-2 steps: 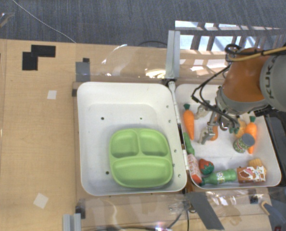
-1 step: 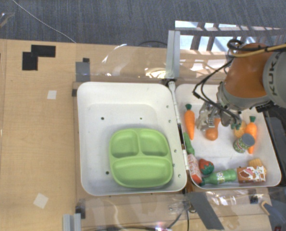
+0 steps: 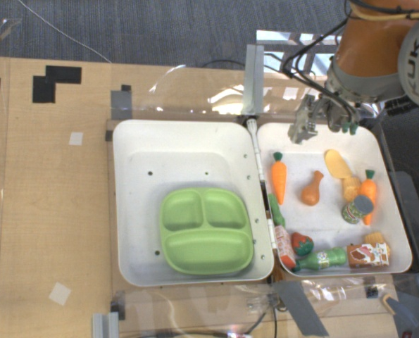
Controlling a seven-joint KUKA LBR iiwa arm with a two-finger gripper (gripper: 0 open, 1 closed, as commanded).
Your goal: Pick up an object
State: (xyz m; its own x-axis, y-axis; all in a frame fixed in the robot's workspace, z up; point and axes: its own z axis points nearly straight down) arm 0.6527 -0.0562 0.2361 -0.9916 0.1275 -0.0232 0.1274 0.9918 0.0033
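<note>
The gripper (image 3: 304,129) hangs over the far left corner of the right bin (image 3: 385,160), and its two grey fingers stand slightly apart with nothing between them. Above it rise the wrist and the orange band (image 3: 378,27) of the arm.

Nearest below the fingers lies a toy carrot (image 3: 279,178), lengthwise, green top toward the far wall, close to the divider between the bins. Just to its right lies a toy chicken drumstick (image 3: 312,189), brown, with its thin bone end pointing up and away. Further right a pale yellow piece (image 3: 337,163), perhaps a banana or a chip, lies beside a second, smaller carrot (image 3: 367,191) and a small tin (image 3: 355,210) with a grey lid. Along the near wall sit a strawberry (image 3: 302,243), a green bottle (image 3: 325,259) on its side and a small brown carton (image 3: 368,255). The left bin (image 3: 132,153) holds a green divided plate (image 3: 206,231).

The carrot looks the likeliest target. It is probably hollow plastic: light, stiff and smooth, apt to roll or squirt out of a pinch. The best hold seems to be across its thick upper body, fingers closing on its width, not on the tapering tip. Its closeness to the divider may cramp one finger.
</note>
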